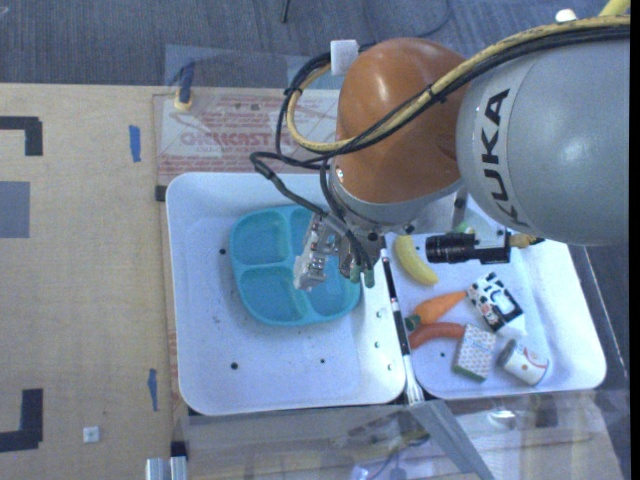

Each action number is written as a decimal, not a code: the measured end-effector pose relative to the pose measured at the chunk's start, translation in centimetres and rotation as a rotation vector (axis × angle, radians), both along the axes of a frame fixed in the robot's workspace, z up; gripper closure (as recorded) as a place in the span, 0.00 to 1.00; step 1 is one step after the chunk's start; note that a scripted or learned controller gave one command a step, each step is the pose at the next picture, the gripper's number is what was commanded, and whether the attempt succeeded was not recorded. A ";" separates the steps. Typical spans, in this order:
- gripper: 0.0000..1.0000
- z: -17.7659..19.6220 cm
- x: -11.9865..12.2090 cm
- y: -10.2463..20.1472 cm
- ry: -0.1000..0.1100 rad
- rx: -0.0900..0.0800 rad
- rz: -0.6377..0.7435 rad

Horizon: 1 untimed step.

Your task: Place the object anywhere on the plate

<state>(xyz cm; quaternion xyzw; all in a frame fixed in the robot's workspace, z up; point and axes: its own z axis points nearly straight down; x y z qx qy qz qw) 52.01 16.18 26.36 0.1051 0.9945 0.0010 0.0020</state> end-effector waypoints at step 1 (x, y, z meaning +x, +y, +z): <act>1.00 17.3 -1.3 -9.9 -0.002 0.000 -0.180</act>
